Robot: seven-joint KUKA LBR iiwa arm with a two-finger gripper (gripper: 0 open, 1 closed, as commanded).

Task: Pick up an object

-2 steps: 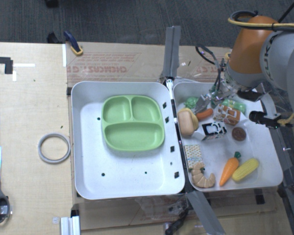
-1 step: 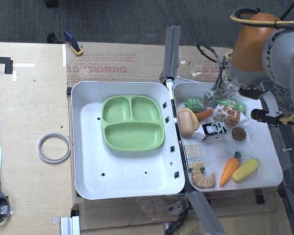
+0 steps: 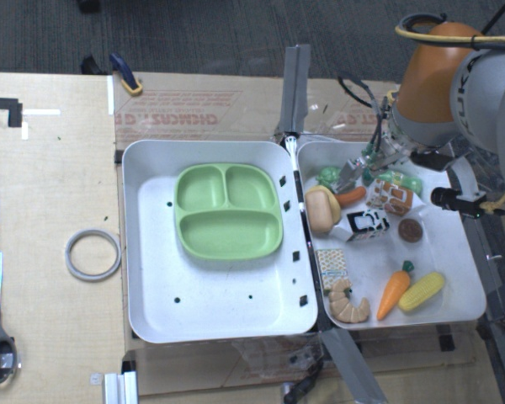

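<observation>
Toys filled the right bin [image 3: 454, 305]; the claw [image 3: 364, 168] hovered at its far-left corner, just above the small carrot [image 3: 351, 197], grip state unclear.

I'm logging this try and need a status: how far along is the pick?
Done: the gripper is down in the right bin, at its far end by the green toy. In hand: nothing visibly lifted. Left: grasping and raising something; the carrot and corn lie untouched.

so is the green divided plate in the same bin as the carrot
No, the green plate lies in the left bin, the carrot in the right bin.
</observation>
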